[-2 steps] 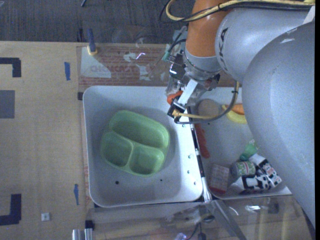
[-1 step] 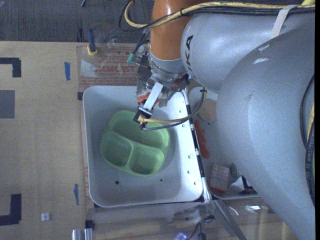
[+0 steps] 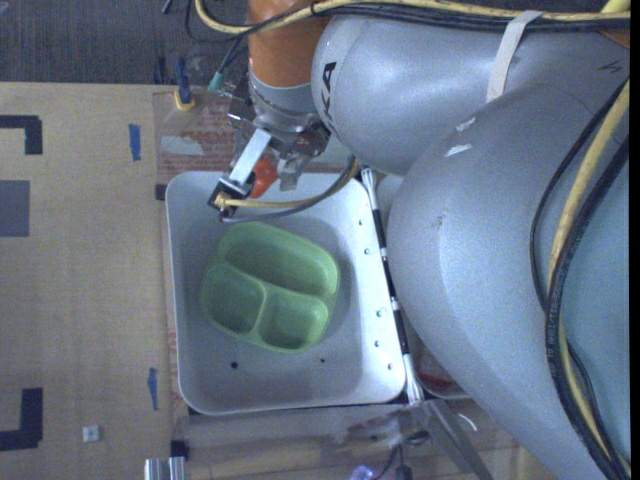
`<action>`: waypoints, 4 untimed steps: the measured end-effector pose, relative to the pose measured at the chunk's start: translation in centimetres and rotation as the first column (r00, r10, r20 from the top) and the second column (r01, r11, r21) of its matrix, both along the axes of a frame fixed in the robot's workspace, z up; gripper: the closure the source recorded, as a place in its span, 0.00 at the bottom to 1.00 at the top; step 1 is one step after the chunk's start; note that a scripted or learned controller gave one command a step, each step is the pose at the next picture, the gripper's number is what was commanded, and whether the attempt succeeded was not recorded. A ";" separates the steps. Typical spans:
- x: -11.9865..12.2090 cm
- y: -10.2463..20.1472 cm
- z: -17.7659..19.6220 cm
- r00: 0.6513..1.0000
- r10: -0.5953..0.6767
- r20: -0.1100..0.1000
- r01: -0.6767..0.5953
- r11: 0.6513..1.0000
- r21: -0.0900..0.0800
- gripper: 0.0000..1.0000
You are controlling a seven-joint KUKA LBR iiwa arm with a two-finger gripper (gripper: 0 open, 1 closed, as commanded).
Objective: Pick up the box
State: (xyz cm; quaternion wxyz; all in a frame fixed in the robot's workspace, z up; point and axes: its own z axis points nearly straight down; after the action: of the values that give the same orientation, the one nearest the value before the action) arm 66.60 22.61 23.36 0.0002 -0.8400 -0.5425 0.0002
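The box [image 3: 268, 286], a green three-compartment tray, lies flat in the middle of the white bin [image 3: 190, 363]. It looks light, rigid and smooth-walled; grip across an outer rim or a divider. The hand [image 3: 262, 176] hangs above the bin's far edge, well apart from the box; its opening cannot be determined.

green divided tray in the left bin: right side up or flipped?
Right side up. The green divided tray shows its three open compartments facing the camera, lying flat on the white bin floor.
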 end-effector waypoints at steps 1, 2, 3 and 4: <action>-3.4 -0.1 0.2 0.999 0.051 -0.003 -0.051 0.999 -0.001 1.00; -3.4 -0.2 -13.1 0.957 -0.289 0.004 0.289 0.957 0.001 1.00; -2.1 -1.8 -0.3 0.999 -0.042 0.001 0.042 0.999 0.000 1.00; -6.2 0.0 18.4 0.987 -0.162 0.000 0.162 0.987 0.000 1.00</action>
State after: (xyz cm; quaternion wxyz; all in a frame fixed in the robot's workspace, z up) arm 60.40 22.59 41.76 0.0000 -0.8813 -0.4726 0.0002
